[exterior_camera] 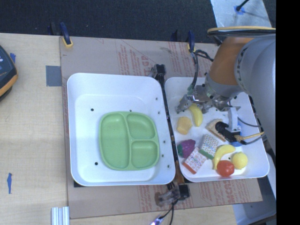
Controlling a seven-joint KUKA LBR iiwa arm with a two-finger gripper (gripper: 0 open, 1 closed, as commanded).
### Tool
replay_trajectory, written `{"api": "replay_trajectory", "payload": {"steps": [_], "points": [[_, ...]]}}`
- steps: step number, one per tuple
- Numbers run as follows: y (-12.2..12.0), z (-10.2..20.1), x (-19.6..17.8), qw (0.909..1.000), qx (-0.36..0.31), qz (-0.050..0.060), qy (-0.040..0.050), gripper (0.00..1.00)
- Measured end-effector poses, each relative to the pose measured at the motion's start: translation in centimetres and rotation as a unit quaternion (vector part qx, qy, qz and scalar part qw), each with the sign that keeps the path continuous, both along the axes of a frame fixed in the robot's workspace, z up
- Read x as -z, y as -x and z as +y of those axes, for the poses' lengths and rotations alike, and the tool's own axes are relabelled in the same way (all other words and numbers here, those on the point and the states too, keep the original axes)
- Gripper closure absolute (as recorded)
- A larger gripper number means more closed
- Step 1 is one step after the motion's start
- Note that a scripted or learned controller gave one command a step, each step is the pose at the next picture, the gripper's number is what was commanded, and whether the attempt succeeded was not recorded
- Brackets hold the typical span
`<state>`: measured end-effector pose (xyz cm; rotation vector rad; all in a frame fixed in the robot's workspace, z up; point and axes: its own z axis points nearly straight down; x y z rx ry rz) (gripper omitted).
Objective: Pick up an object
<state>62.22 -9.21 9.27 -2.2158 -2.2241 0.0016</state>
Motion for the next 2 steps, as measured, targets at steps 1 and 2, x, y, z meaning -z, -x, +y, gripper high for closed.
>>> {"api": "replay_trajectory", "payload": {"steps": [1, 2], "points": [[0.0, -0.1, -1.0, 1.0000, -0.001, 0.001, 0.0003, 1.00], [4.1, 6.8, -10.0, 1.0000, -0.001, 0.000, 0.0000, 1.00]]}}
